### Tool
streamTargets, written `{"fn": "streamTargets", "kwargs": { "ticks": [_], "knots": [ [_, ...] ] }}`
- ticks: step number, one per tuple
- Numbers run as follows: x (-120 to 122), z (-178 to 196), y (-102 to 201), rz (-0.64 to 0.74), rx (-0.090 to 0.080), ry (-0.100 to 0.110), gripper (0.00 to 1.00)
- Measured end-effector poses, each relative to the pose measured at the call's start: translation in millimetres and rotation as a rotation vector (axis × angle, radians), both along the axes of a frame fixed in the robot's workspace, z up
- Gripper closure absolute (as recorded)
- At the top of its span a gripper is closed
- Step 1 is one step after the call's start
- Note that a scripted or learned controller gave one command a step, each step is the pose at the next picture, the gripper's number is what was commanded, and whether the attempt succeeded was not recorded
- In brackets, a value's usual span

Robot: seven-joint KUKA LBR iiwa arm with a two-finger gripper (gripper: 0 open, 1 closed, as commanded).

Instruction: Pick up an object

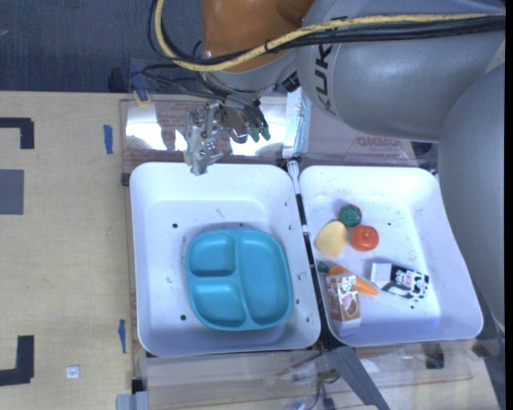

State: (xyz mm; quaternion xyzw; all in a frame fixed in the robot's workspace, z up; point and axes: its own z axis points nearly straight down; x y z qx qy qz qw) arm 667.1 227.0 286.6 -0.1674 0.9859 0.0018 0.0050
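Note:
My gripper (207, 148) hangs over the far rim of the left bin (152, 240), with nothing visible in it. The loose objects lie in the right bin (449, 264), well away from the gripper. They are a yellow lemon-like piece (331, 238), a dark green round piece (349, 215), a red tomato (365, 236), an orange carrot (357, 282), a brown carton (345, 298) and a small white box with black patches (401, 279). A blue divided plate (239, 279) lies in the left bin.
The arm's grey body (417, 64) and its orange band (240, 24) cover the top right. Yellow and black cables (172, 52) loop above the gripper. A wooden bench top (64, 240) with black markings stretches to the left.

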Motion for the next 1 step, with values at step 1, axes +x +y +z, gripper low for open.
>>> {"fn": "streamTargets", "kwargs": {
  "ticks": [1],
  "knots": [
    [1.7, 13.8, 0.7, -0.003, 0.007, -0.011, 1.00]
  ]
}}
